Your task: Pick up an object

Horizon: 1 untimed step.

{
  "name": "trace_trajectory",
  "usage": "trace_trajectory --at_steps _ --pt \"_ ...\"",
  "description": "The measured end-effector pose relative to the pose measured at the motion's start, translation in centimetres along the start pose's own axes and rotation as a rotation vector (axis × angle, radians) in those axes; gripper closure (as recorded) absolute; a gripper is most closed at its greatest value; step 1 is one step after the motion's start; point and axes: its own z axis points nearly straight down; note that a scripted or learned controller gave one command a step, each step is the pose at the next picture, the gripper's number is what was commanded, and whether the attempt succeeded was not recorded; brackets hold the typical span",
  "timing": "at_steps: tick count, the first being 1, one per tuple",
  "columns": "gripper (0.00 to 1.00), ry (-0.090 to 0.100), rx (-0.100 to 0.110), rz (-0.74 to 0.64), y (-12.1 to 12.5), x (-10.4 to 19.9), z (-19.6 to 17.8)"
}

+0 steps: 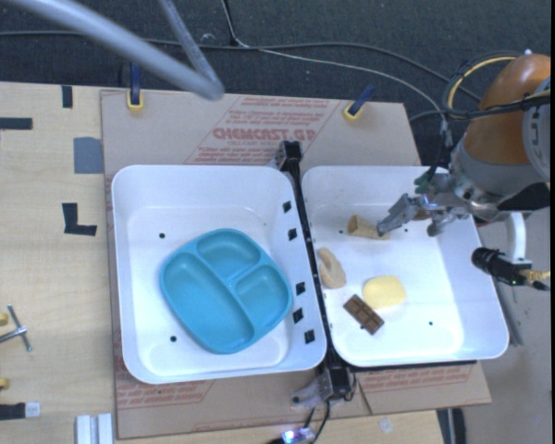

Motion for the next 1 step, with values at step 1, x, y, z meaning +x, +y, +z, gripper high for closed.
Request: trace_trajectory --at_steps 1 --pt "0.0 -0.002 -0.014 -0.004 0.31 0.04 -0.84"
